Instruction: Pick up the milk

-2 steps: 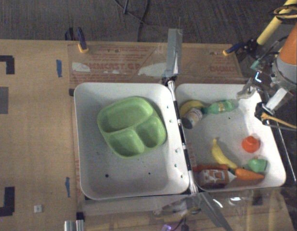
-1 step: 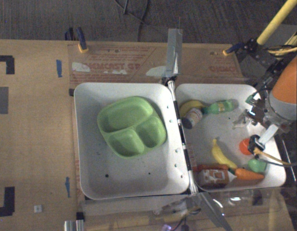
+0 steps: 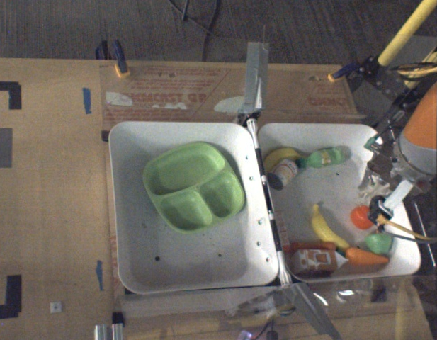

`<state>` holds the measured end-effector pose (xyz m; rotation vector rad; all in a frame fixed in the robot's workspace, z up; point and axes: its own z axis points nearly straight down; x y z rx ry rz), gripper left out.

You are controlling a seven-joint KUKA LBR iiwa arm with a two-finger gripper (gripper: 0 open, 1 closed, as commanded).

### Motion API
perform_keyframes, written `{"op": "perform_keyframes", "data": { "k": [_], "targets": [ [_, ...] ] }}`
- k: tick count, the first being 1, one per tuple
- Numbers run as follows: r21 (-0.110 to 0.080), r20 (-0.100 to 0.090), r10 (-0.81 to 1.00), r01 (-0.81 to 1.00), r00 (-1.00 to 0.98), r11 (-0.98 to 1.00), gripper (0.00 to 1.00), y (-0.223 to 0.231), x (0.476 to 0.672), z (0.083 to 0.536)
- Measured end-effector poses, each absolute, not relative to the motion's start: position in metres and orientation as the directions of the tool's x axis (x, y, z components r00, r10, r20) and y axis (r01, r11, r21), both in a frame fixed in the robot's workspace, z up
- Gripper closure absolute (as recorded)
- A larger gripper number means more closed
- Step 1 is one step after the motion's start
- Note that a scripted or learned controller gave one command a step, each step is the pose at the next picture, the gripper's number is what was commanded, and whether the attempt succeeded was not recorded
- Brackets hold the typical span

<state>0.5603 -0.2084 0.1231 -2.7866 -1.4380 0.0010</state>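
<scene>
Reading the right bin (image 3: 324, 127): the milk (image 3: 314, 258) lies flat in its 7 o'clock corner, tight to the divider wall and the near wall. The carrot (image 3: 365, 257) is at the carton's 3 o'clock end, seemingly touching. The banana (image 3: 324, 227) is just beside it at 12. The gripper (image 3: 372, 181) sits at the bin's 3 o'clock edge near a red ball (image 3: 361, 217), well apart from the milk. I can't tell if it's released or clenched, too blurred, and nothing is visibly held. My read: the corner wedge blocks two sides, so the grasp likely has to span the carton's free faces.
</scene>
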Motion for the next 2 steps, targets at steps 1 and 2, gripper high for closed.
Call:
{"op": "perform_keyframes", "data": {
  "k": [1, 2],
  "targets": [
    [0.000, 0.000, 0.833, 0.833, 0.554, -0.554, 1.00, -0.212, 0.582, 0.243],
    [0.001, 0.000, 0.813, 0.813, 0.582, -0.582, 1.00, -0.208, 0.659, 0.293]
  ]
}}
